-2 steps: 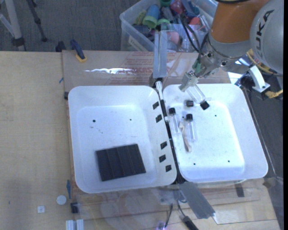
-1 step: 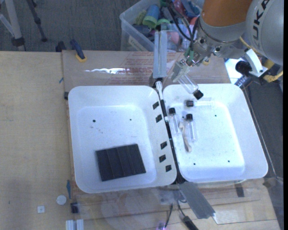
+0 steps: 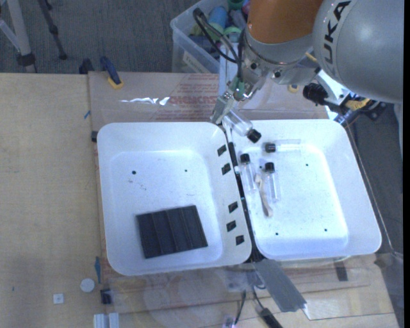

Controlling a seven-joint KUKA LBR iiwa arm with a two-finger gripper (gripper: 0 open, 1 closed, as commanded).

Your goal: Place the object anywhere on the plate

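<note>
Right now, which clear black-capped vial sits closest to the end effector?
The vial at the right bin's top-left rim, just below the end effector; the other vials lie lower inside.

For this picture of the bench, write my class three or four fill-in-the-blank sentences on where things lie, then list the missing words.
1. The dark ribbed plate lies in the ____ bin of the view.
2. The clear vials with black caps lie in the ____ bin.
3. The gripper hangs near the ____ edge of the bins, by the seam between them.
4. The band above the arm's wrist is ____.

Missing words: left; right; far; orange
</note>
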